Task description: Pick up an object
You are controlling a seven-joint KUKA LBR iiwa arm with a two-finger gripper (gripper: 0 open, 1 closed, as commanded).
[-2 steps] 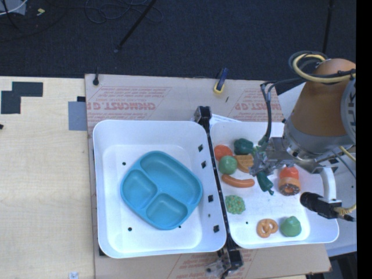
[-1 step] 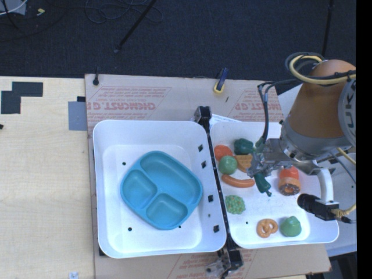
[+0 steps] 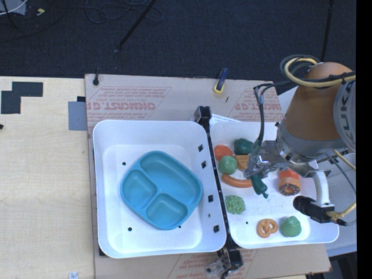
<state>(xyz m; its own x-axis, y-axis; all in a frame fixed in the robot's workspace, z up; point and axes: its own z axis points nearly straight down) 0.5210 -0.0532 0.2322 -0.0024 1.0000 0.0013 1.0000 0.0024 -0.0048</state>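
The counter [image 3: 46, 173] carries two shallow white bins side by side, and I'll place everything from the black divider [image 3: 212, 179] where they meet. The left bin [image 3: 107, 150] lies on its far side from the arm and holds a blue compartment plate [image 3: 161, 189] set at a slant. The right bin [image 3: 314, 237] lies on the arm's side and holds all the small toy food. The arm [image 3: 317, 112] reaches in over that bin, grey with an orange upper part, and its hand [image 3: 256, 170] hangs low over the bin's middle.

Just beside the divider sit a green ball [image 3: 228, 165] with a red piece [image 3: 222, 151] behind it, and a green leafy lump [image 3: 235, 204] nearer me. An orange sausage [image 3: 236, 181] lies crosswise, its long axis running from the divider toward the hand, its far end just under the fingers. A dark green piece [image 3: 259, 186] slants down right below the hand; whether the fingers grip it, or how wide they stand, I cannot tell. Beyond the hand sits an orange-and-white piece [image 3: 289, 182]; a pretzel [image 3: 267, 228] and a green chunk [image 3: 290, 226] lie at the near edge.

The sausage and the dark green piece look the nearest candidates, almost straight below.
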